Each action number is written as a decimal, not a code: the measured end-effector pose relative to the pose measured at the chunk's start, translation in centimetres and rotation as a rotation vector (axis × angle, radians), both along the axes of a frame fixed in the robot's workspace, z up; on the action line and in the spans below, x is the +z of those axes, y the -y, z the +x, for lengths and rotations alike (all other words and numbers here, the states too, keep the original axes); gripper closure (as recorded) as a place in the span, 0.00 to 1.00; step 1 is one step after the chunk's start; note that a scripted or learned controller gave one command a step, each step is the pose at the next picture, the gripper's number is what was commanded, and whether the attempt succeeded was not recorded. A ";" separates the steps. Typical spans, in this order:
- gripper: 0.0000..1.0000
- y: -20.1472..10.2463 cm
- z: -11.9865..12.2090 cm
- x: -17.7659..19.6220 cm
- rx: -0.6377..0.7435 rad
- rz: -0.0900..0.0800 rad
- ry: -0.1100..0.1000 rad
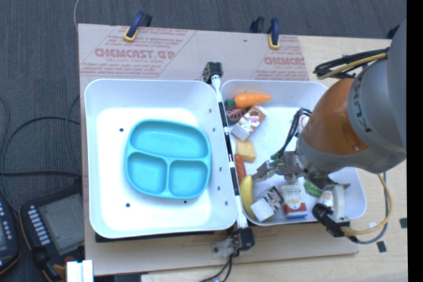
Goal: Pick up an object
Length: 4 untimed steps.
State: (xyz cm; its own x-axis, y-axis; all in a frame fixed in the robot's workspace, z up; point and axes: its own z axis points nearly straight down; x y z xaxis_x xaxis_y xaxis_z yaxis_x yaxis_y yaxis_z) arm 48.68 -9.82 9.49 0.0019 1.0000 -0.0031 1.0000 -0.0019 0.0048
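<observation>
1. Camera view, left bin (92,142): I see a blue divided plate (169,158) lying flat near its middle, three compartments.
2. Right bin (291,90): the arm (357,122) comes in from 3 o'clock and covers much of the bin's right half.
3. Gripper (285,172) is low over the clutter at the bin's 6 o'clock area. From here I cannot tell how it is set, nor whether it has hold of anything.
4. Candidate objects: an orange carrot (251,100) at the bin's 11 o'clock; a small printed box (248,123) just below it; a yellow block (246,152) further down the divider; a banana (246,192) at 7 o'clock along the left wall.
5. A red-and-white packet (291,201) lies just beneath the gripper, with a white block (262,210) at its 9 o'clock.
</observation>
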 end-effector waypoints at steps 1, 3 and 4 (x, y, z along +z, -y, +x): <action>1.00 0.0 0.0 0.7 0.001 0.001 -0.003; 1.00 0.0 0.0 1.5 0.002 0.001 -0.007; 0.00 0.0 0.0 1.5 0.001 0.001 -0.007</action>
